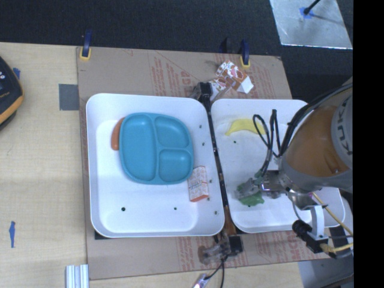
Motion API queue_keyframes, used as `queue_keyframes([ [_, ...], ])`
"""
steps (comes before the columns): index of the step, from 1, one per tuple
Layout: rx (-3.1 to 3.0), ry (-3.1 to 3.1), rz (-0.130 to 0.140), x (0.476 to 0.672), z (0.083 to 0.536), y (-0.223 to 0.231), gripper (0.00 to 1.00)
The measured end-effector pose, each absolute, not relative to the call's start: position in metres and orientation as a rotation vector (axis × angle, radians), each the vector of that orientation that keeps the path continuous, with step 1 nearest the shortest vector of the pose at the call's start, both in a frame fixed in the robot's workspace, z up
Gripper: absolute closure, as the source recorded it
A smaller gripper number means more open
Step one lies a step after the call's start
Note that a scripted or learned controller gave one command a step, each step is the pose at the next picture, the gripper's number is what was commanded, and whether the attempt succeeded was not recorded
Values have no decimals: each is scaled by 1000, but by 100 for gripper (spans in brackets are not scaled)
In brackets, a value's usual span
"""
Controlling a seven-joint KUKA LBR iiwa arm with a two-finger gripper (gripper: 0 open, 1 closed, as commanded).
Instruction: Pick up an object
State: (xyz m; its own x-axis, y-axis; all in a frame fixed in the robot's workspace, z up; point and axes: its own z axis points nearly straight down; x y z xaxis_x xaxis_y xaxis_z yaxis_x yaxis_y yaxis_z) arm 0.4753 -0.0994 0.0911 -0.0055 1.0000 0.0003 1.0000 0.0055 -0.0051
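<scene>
Down in the right bin (240,221), the end effector (252,191) sat low over a small green object (252,200), its metal tip touching or nearly touching the green thing's upper edge. Whether it was parted, closed or actually gripping the object could not be told from this slanted overhead view, since the wrist and cabling hid the tip. The arm (315,149) reached in from the right, its orange band bulking over the bin's far side, which suggested a steep, nearly vertical approach chosen to clear the bin wall.

The green object lay toward the near left part of the right bin, close to the divide between the two bins, probably making it the easiest target there. A yellow banana-like piece (242,126) rested well apart from it, near the bin's far edge.

In the left bin (102,209), a blue divided plate (157,147) lay flat, covering most of an orange item (114,135) that peeked out at its left side. A small printed packet (198,183) leaned just beside the plate's near right corner. Both bins rested on cardboard clamped to the counter (36,179), likely to keep them from sliding.
</scene>
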Motion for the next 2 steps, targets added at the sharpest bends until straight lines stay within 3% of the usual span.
queue_keyframes([
  [1,-2209,-2228,8,475,101,-100,100],
  [2,-2217,-2226,2,539,207,-108,100],
])
